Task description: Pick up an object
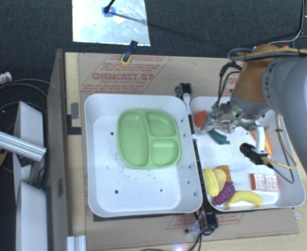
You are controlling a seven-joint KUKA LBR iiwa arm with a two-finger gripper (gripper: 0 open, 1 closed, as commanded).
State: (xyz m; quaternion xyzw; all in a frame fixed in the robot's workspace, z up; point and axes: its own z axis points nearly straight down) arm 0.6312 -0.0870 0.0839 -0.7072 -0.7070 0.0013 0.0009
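My gripper [214, 128] hangs low over the far left part of the right bin [294, 190]. A dark green object [219, 137] lies just under and beside its fingertips, and a red-orange object [200, 118] sits to its left by the bin wall. Nothing shows as held. In the bin's near part lie a yellow corn-like piece [211, 181], purple grapes [224, 193], a yellow banana [246, 198] and a small orange-and-white packet [263, 181]. An orange carrot-like stick [261, 139] lies to the right of the gripper.
The left bin [98, 192] holds a light green divided plate [148, 138] in its middle. The grey arm with its orange band [250, 82] covers the far right of the right bin. Cardboard lies under both bins.
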